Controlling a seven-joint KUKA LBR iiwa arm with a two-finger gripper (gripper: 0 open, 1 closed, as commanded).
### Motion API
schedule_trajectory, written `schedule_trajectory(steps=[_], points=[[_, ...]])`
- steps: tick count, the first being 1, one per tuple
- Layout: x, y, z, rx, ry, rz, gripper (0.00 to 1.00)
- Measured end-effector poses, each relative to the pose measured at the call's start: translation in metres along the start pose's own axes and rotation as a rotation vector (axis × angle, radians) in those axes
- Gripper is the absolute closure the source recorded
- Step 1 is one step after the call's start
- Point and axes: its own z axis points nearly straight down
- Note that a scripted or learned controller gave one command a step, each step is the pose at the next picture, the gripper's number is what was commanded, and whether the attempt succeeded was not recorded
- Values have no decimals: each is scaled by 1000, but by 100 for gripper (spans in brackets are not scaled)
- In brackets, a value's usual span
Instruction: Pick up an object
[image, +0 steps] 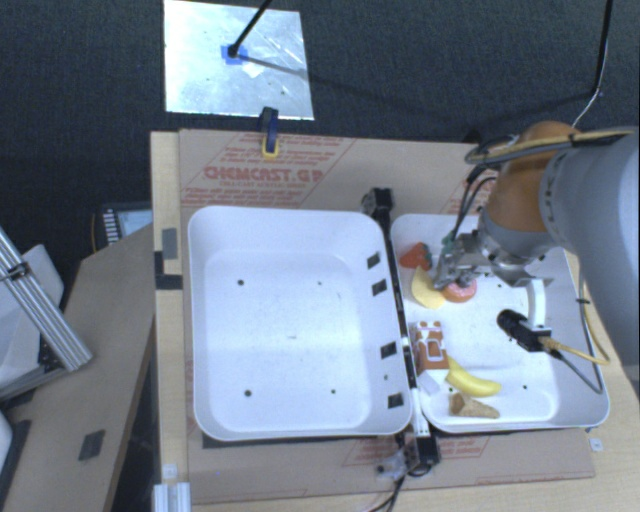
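gripper sits right over a small pink-red toy; looks light, probably slick; grab its sides; can't tell its state

Thick grey arm, an orange band above the wrist, thin dark cables looping beside that band, small metal gripper below.

You see in the right white bin a yellow banana, a red-brown block, a tan piece — all lying flat, near together.
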Motion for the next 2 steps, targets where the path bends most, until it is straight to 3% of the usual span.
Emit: schedule_trajectory(steps=[2], points=[[0,2,-22,-7,-1,-4,100]])
